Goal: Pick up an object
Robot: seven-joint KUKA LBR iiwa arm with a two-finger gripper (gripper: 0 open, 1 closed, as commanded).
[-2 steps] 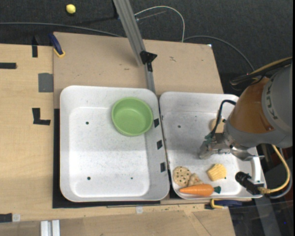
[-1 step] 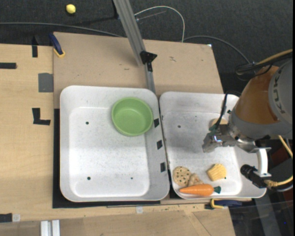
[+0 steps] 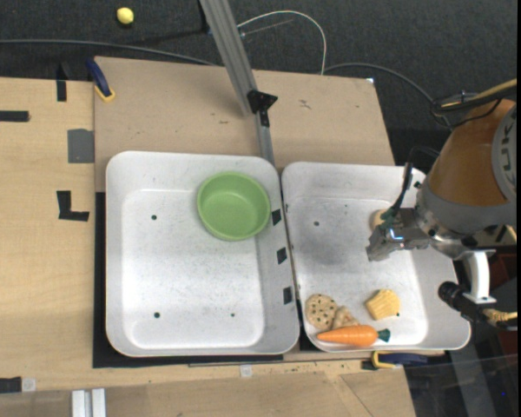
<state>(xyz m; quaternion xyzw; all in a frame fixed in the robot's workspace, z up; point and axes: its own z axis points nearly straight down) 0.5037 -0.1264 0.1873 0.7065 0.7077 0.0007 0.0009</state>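
1. The hand sits low over the right part of the right bin, at the end of the grey arm with its orange band, which comes in from the right. Whether the hand is open or closed cannot be told from this view, and nothing can be seen gripped in it.
2. Just below the hand, apart from it, a small yellow corn piece lies on the bin floor near the right wall.
3. The right bin's front edge holds three more things. A carrot lies flat along the front wall, its long axis running left to right, the orange tip pointing left and the green stub pointing right.
4. A round speckled cookie lies in the front left corner of that bin, just above the carrot's left end.
5. A second tan cracker-like piece sits between the cookie and the corn piece, touching or nearly touching the carrot's upper side.
6. The left bin stands edge to edge with the right one. It holds a green bowl, upright with its opening upward, near the back right corner.
7. Both bins rest on the bench; a small yellow ball lies on the dark floor beyond it.
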